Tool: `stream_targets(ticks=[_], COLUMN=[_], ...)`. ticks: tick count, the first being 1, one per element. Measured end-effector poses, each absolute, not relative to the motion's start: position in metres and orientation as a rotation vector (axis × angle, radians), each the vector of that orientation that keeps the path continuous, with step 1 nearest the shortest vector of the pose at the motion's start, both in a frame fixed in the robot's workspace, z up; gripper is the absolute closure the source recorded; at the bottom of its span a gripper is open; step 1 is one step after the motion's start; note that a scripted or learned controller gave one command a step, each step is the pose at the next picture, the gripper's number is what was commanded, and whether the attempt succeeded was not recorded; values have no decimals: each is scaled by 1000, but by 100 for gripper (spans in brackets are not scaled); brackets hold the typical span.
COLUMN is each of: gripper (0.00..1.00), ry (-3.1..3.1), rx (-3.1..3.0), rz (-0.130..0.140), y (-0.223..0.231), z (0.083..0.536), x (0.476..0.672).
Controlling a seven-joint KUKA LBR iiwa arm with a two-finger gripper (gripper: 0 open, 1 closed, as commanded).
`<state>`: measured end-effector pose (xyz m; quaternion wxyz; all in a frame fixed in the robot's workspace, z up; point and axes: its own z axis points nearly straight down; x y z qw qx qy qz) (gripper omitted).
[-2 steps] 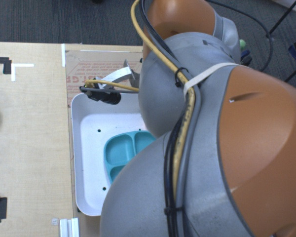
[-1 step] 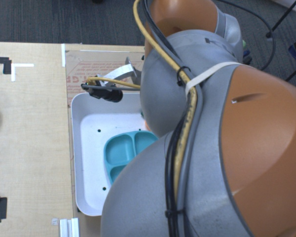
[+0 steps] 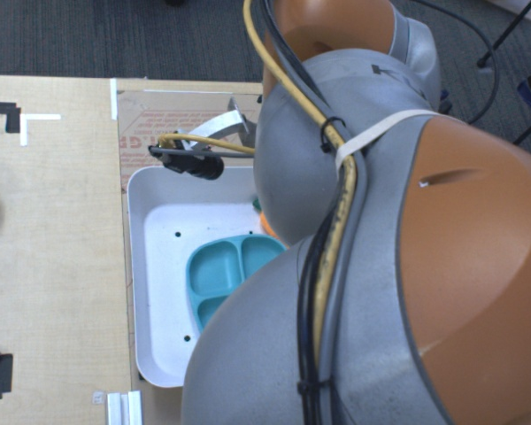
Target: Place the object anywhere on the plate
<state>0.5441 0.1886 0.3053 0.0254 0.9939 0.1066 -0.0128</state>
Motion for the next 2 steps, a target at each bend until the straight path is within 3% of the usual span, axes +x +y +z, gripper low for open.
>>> stream_targets(ticks=[1, 2], gripper=[100, 100], ry=[330, 335], rx=[3067, 3119], rz=[-42, 2], y=[187, 226], z=[313, 438], x=[545, 592])
